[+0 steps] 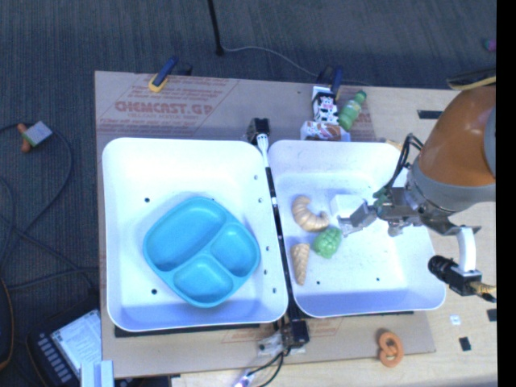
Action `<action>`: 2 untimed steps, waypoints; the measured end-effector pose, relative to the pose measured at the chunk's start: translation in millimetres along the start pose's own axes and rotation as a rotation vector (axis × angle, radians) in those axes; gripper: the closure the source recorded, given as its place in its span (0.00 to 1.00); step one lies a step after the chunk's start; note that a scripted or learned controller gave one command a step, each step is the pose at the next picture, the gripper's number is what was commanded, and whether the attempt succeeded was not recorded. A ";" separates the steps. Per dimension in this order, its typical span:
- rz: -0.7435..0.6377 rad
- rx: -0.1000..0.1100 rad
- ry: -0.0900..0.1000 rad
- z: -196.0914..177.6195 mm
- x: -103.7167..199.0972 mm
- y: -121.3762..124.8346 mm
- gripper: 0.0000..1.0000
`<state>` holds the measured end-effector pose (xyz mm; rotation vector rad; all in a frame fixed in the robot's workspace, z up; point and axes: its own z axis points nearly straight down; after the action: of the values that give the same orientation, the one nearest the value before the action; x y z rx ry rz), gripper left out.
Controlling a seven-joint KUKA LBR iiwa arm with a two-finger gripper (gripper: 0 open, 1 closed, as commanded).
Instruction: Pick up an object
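You're looking at the grey arm with the orange band reaching in from the right, its two-finger gripper (348, 220) hanging low inside the right shallow white bin (379, 297). Jaw opening: can't tell at this resolution, and nothing is visibly sitting between them. Just beside the tip, the small green knobbly toy (326, 243) is lying on the bin floor, with the curled tan croissant-shaped toy (307, 213) left of it and the tan cone-shaped toy (300, 261) below. The blue three-compartment plastic tray (201, 250) is sitting in the left white bin (129, 168).
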<state>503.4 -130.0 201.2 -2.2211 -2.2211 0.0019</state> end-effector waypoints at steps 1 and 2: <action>0.000 -0.012 -0.003 112.9 -27.0 65.1 0.00; 0.000 0.002 0.002 108.1 15.4 -7.0 0.00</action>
<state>496.3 -114.7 93.1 -2.2198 -2.2189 0.0023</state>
